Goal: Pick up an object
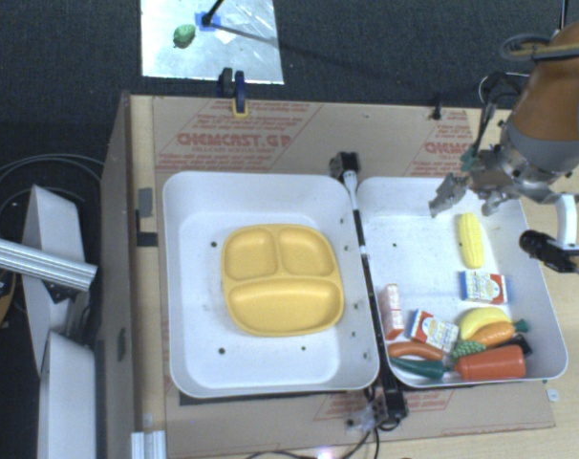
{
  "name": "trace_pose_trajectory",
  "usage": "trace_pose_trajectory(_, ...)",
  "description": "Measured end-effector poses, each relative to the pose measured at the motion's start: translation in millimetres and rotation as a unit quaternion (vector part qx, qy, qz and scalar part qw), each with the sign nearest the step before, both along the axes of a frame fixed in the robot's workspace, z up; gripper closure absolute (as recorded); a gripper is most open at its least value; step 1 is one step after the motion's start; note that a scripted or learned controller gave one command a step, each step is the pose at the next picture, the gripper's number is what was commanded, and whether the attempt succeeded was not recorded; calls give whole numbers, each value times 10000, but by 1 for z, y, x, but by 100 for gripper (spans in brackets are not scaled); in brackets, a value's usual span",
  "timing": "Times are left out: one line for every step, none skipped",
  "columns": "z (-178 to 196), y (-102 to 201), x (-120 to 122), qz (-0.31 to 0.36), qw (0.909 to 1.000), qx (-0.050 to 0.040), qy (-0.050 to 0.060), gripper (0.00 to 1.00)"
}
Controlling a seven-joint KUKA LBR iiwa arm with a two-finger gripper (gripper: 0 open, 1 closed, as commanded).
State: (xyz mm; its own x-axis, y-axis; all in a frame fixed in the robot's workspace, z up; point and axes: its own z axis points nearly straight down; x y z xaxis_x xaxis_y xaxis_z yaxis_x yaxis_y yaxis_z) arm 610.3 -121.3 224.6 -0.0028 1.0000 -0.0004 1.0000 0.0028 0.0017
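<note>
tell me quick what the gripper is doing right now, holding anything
gripper: open, fingers spread, holding nothing; it hovers over the far end of the right bin, just above the corn cob.

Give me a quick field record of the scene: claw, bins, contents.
claw: above the right bin's far end, fingers spread, nothing between them
left bin: holds a yellow divided plate
right bin: toy food
corn cob: lies alone, nearest the claw
near corner pile: carrot, banana, small cartons
task state: no object picked up yet
</note>
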Motion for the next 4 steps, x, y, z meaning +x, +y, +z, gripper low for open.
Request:
trace_pose_trajectory(-33,-49,-1,-8,10000,-7,3,0)
trace_pose_trajectory(-59,-85,3,-9,10000,-8,0,0)
trace_pose_trajectory(-141,-85,2,-10,10000,0,1,0)
trace_pose_trajectory(-129,-85,4,-5,10000,-7,-17,100)
